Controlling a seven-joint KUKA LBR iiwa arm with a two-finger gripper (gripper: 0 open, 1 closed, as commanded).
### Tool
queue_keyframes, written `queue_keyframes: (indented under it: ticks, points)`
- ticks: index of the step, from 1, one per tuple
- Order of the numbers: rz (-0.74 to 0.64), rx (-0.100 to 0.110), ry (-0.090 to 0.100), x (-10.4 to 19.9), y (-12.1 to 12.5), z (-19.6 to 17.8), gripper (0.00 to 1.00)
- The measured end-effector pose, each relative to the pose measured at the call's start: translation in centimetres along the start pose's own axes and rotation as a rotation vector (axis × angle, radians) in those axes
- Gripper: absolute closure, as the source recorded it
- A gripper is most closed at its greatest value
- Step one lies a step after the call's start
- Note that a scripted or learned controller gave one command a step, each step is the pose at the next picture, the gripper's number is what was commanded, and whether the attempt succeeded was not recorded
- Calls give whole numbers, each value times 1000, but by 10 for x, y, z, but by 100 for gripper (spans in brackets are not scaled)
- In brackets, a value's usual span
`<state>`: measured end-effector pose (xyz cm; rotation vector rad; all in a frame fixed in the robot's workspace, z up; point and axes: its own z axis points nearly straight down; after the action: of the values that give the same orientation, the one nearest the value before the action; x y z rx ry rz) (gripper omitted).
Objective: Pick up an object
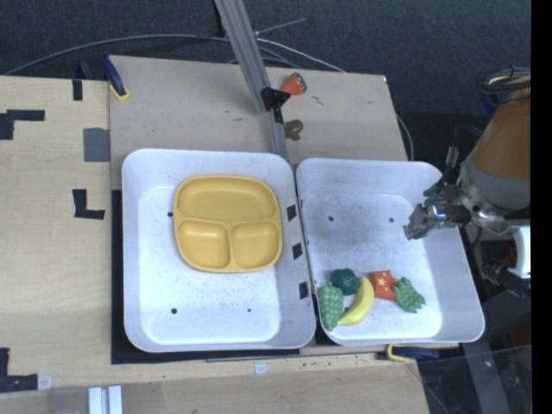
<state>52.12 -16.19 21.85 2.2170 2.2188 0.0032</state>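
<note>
**Gripper Over the Right Bin, Toys Clustered Below It**

While the grey arm point(504, 158) with its orange band reaches in from the right, its gripper point(423, 218) hangs above the right-hand edge of the right bin point(362, 179) — over bare white floor, with nothing seen between its tips. Whether those tips are parted or closed cannot be told from this angle; the end of the tool is small and dark against the bin wall.

All the pickable objects sit together at the near end of the right bin, well apart from the gripper. A yellow banana point(360, 304) lies curved near the front wall. A light green bumpy piece point(330, 304) is just beside it, touching its left side, and a dark green rounded piece point(345, 280) sits just above the two. To the banana's right are a small red-orange piece point(384, 284) and, next to that, another green leafy piece point(409, 297).

In the left bin point(142, 231) a yellow divided plate point(228, 222) — one wide compartment and two smaller ones — lies flat toward the far half.

Beyond the bins, on the wooden bench point(190, 102), a grey metal pole point(246, 41) rises at a slant, with a small red-orange object point(295, 83) near its base.
</note>
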Motion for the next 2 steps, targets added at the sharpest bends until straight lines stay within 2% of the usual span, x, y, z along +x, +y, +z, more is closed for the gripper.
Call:
queue_keyframes:
  ticks: [1,2]
  points:
    - [-1,-1,0,-1,-5,-60,100]
    - [-5,7,3,54,-2,-42,100]
